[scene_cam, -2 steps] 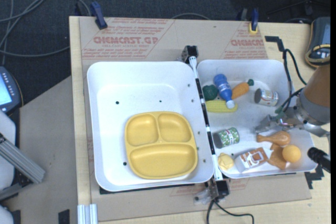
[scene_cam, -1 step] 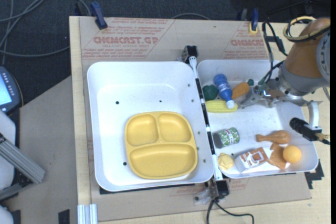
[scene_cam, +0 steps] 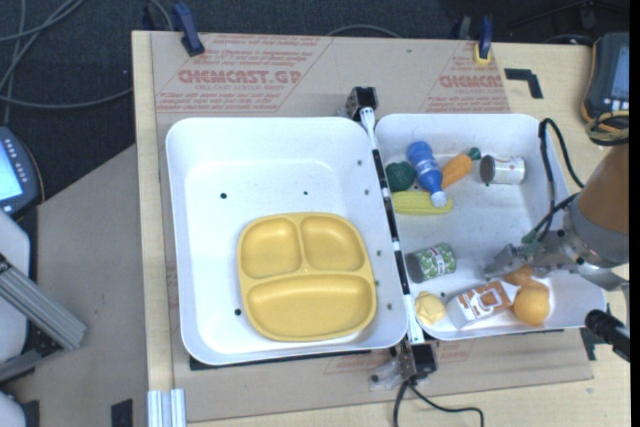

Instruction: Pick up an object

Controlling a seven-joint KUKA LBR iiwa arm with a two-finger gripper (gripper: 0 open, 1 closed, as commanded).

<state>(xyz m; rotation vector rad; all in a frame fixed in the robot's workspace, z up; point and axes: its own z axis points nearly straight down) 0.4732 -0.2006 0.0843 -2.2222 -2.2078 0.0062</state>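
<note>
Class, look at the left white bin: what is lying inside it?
Inside the left bin lies a yellow divided plate with three compartments, toward the near side. A few small dark spots mark the bin floor. Whatever is beneath the plate is covered.

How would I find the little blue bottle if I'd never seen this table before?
Look at the right white bin, the one crowded with small toys. Near its top left corner, beside the divider, the blue bottle lies tilted among a dark green piece, a yellow corn cob and an orange carrot. It is the only blue thing there, with a white band around it.
</note>
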